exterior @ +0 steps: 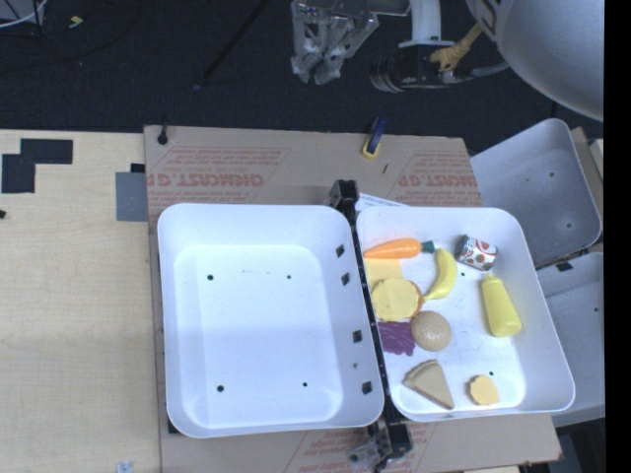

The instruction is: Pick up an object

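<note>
The right bin (552,363) holds several toy foods: an orange carrot (394,248), a banana (444,274), a red and white can (477,253), a yellow bottle (501,305), a yellow round slice (396,299), a purple piece (396,338), a tan ball (431,330), a brown wedge (430,382) and a small orange-yellow piece (483,390). My gripper (317,67) hangs high at the top of the view, beyond the far edge of the bench and well away from the objects. It is open with nothing between its fingers.
The left bin (168,313) sits beside the right one, with a black divider (357,304) between them. A blue and yellow tool (373,138) lies on the cardboard behind the bins. A grey metal plate (537,180) stands at the right.
</note>
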